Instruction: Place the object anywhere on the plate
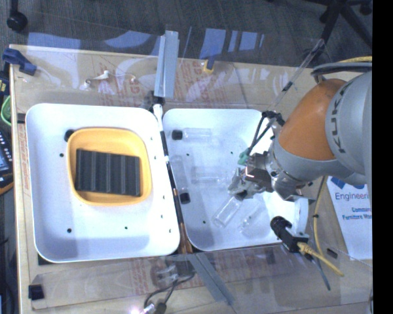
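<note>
Pickup is the step in hand: the two-finger gripper hovers over clear plastic items in the right white bin; how its claw stands I cannot tell. Next comes a firm grasp, then carrying left to the yellow rectangular plate.

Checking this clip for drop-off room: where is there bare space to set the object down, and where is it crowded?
The dark ribbed centre of the yellow plate is bare. White floor of the left bin lies open around the plate, widest along the near edge. The right bin is crowded: clear bottles lie scattered near the gripper.
</note>
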`<action>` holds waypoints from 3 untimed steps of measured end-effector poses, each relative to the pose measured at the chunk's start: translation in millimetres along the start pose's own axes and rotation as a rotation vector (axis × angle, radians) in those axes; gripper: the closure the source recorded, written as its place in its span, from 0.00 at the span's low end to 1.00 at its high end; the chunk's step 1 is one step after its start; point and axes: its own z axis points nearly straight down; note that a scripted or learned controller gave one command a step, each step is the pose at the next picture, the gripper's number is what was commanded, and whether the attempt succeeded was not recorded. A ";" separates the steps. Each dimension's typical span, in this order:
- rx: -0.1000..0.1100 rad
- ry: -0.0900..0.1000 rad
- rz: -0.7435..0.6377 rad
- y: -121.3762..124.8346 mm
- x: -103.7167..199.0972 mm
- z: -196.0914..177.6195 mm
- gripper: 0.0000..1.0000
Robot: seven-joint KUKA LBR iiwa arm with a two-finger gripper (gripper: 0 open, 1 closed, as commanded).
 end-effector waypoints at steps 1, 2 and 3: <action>0.001 0.000 -0.118 29.4 72.8 -23.3 1.00; 0.001 -0.001 -0.229 64.3 148.0 20.7 1.00; 0.001 -0.001 -0.229 64.4 148.0 20.5 0.00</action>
